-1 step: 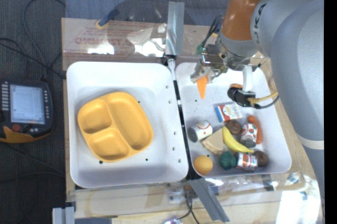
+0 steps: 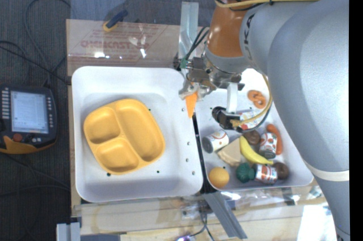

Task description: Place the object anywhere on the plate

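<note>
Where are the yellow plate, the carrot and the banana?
yellow plate point(image 2: 123, 135): camera view, centre divider.
carrot point(image 2: 191, 104): camera view, mid-body, under the gripper.
banana point(image 2: 252, 153): camera view, middle of the curve.

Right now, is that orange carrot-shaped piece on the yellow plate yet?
No. The orange carrot-shaped piece hangs under the claw above the bins' divide, beside the yellow divided plate.

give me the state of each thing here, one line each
gripper: shut on the carrot, above the divide between the bins
carrot: held, tip pointing down, not yet on the plate
plate: upright in the left bin, nothing on it
banana: lying in the right bin's pile
</note>
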Tool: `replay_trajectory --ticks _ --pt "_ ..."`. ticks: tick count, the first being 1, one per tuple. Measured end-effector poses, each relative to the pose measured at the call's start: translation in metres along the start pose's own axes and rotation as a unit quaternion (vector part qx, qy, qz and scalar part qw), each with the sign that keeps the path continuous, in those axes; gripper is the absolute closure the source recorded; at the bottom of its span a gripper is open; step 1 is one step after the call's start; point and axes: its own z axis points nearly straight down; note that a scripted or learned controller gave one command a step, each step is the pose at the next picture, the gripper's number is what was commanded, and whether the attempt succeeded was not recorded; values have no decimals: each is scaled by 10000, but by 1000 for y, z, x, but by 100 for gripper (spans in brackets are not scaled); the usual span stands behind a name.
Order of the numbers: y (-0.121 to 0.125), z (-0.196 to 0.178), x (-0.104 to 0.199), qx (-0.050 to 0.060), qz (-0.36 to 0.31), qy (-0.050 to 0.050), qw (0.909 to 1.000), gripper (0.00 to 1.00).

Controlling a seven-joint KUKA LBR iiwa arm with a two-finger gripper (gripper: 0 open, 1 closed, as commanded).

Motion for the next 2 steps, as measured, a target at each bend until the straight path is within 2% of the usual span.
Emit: replay_trajectory --ticks 1,2 --pt "-52 22 85 13 -92 -10 10000 100" --pt "-51 21 82 5 -68 -14 10000 0"
